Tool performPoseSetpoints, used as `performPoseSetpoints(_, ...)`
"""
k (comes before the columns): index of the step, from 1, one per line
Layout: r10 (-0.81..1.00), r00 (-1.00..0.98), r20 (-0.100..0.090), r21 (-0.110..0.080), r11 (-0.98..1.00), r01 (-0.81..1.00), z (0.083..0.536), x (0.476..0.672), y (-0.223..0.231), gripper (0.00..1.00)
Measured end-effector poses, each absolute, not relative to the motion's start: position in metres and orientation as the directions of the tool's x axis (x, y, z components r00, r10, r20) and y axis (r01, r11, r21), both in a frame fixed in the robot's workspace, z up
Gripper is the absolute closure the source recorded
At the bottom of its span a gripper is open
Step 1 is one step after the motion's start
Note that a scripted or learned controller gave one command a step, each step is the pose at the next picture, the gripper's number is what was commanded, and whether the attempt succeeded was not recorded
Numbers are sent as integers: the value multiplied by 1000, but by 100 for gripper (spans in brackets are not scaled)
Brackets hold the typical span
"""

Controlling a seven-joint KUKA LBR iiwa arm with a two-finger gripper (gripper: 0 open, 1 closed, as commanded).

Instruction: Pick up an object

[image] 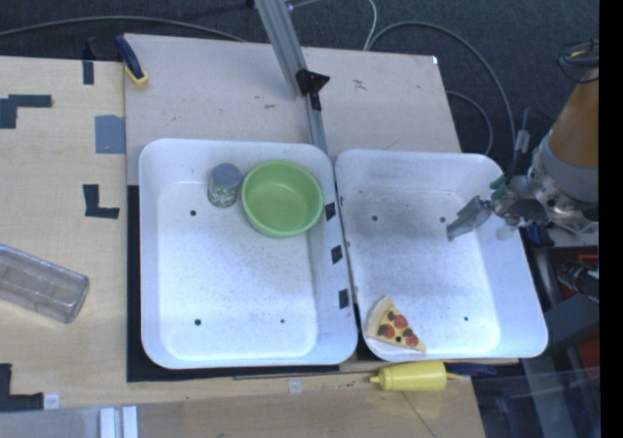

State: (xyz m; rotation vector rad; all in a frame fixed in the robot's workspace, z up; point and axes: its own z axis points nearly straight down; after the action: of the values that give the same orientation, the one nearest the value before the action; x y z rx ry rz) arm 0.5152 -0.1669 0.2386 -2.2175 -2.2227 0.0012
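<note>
Gripper [467,220] hangs over right bin [506,275], near its right edge. Fingers too blurry, cannot tell how they sit. Nothing seen between them. Pizza slice toy [394,325] lies in same bin, near front left corner. Green bowl [282,198] and small can [225,184] touching, left bin [161,261], back edge. Risk: slice flat, fingers may slide off.

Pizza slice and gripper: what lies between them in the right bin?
Nothing but bare, speckled bin floor between the gripper and the pizza slice, as the camera view shows.

Clear tube [41,282] left; yellow bottle [413,377] front.
</note>
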Motion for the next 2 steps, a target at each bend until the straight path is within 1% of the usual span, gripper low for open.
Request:
performPoseSetpoints(1,1000,-2,1,-1,2,1000,239,515,-167,0)
performPoseSetpoints(2,1000,0,1,-7,0,1000,183,506,-172,0)
